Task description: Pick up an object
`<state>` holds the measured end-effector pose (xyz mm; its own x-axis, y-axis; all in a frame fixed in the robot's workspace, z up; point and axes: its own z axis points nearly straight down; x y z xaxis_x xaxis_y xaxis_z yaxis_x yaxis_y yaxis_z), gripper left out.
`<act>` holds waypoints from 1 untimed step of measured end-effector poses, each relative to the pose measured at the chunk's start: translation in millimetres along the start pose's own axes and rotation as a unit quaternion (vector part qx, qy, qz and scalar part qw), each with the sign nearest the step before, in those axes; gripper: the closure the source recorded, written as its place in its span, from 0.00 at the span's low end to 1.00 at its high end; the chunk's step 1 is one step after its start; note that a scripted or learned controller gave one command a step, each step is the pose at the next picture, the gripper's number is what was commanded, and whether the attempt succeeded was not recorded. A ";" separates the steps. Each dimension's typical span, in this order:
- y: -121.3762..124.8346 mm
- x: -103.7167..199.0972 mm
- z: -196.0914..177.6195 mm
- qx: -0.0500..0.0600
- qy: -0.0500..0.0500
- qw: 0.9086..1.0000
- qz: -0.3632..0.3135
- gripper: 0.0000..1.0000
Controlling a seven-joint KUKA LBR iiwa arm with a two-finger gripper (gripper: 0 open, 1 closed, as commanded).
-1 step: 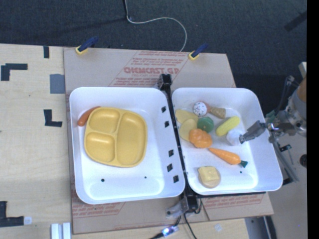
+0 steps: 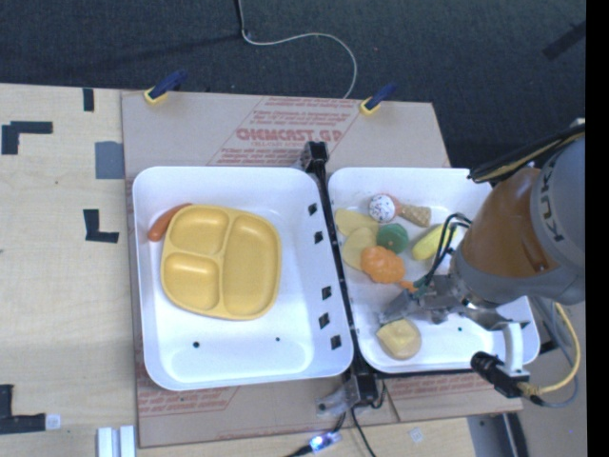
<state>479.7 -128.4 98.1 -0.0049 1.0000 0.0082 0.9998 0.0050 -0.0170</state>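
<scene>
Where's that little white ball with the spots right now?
The spotted white ball lies in the right bin, near its far edge, next to a green toy and a tan piece.

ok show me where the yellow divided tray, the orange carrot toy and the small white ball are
yellow divided tray (image 2: 222, 260): camera view, on the ridge between its compartments, left bin.
orange carrot toy (image 2: 383, 266): camera view, middle of its body, right bin.
small white ball (image 2: 382, 207): camera view, its top, right bin.

Yellow tray (image 2: 221, 260) — orange carrot (image 2: 383, 266)
</scene>
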 end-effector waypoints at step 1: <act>2.3 -4.3 -18.0 -0.006 -0.003 1.000 0.002 1.00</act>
<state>482.3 -132.9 116.0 -0.0007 1.0000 0.0019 1.0000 0.0007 -0.0054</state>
